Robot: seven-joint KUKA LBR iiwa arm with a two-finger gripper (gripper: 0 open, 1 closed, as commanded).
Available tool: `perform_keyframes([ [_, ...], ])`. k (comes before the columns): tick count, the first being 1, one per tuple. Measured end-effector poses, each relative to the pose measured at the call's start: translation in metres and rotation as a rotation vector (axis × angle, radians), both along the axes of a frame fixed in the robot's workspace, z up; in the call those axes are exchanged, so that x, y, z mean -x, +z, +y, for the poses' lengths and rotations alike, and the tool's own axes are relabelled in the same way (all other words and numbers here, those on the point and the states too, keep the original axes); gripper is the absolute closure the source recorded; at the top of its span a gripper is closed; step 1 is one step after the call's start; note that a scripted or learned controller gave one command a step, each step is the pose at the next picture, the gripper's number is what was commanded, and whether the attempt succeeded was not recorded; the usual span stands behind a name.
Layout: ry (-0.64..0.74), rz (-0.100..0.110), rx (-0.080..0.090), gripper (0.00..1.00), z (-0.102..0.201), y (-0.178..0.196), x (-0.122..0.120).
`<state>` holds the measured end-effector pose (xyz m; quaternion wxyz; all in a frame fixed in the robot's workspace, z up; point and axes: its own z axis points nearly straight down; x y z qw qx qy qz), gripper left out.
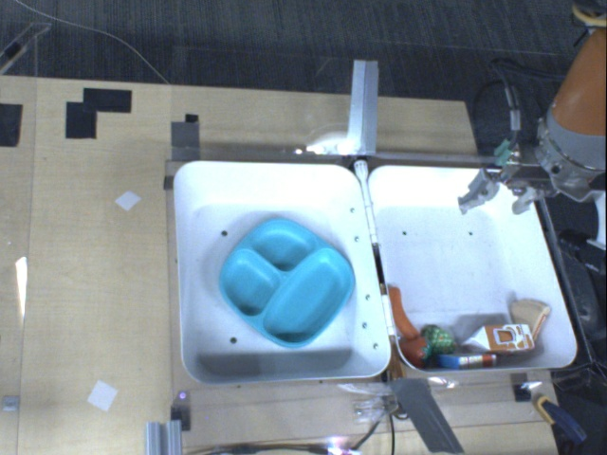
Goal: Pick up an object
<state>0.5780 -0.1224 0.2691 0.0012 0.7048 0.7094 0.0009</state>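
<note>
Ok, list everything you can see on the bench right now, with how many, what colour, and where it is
White bins: two, shallow, side by side on the bench.
Divided dish: one, blue, three compartments, in the middle of the left bin.
Curved orange piece: one, orange-brown, near-left corner of the right bin, by the divider.
Green object: one, green, bumpy, near edge of the right bin.
Marker: one, blue and red, lying along the near edge of the right bin.
Small carton: one, orange and white, near edge of the right bin.
Tan object: one, beige, near-right corner of the right bin.
Gripper: one, grey metal, open, over the far-right part of the right bin, holding nothing.
</note>
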Motion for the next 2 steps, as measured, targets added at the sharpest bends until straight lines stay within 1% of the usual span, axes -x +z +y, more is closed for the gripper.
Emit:
perform_keyframes([
  [1,-0.215,-0.002,-0.001,0.00,0.025,0.013,0.006],
  [2,0.010,0.001,0.000,0.00,0.007,-0.126,0.038],
])
